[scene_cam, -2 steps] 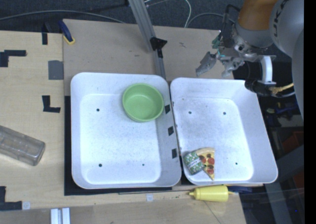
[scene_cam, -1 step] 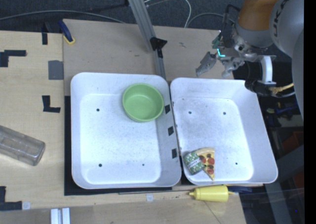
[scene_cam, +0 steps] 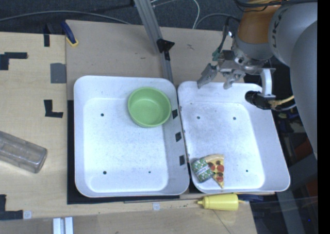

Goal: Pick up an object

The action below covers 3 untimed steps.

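A green bowl (scene_cam: 149,106) sits upright in the left bin (scene_cam: 93,140), near its back right corner. A toy pizza slice (scene_cam: 210,169) with red and green toppings lies in the right bin (scene_cam: 258,140), at its front left corner. My gripper (scene_cam: 217,78) hangs over the back rim of the right bin, far from both objects. Its two fingers (scene_cam: 205,77) are spread apart with nothing between them.
A yellow bottle (scene_cam: 219,202) lies on the bench just in front of the right bin. A clear plastic cylinder (scene_cam: 20,151) lies at the far left. A grey metal pole (scene_cam: 149,19) slants down to the gap between the bins.
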{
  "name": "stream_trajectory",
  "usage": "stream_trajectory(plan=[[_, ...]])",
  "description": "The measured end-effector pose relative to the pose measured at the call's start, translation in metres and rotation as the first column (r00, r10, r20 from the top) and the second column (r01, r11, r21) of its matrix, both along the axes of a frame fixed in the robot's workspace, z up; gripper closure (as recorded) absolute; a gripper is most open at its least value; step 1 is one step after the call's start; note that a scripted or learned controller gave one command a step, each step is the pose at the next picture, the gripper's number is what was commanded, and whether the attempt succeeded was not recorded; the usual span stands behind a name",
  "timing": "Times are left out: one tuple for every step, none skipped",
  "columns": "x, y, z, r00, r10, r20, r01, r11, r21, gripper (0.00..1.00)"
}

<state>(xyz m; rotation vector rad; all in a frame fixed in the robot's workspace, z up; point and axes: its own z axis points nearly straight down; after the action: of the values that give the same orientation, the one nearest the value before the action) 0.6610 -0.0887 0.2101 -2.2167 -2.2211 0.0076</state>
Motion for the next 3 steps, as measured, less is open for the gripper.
stream_trajectory(plan=[[-0.004, -0.003, -0.064, 1.0, -0.001, -0.002, 0.001, 1.0, 0.0, 0.0], [-0.006, -0.002, -0.119, 1.0, 0.0, -0.002, 0.0, 1.0, 0.0, 0.0], [-0.004, -0.001, -0.105, 1.0, 0.001, 0.003, -0.001, 1.0, 0.001, 1.0]])
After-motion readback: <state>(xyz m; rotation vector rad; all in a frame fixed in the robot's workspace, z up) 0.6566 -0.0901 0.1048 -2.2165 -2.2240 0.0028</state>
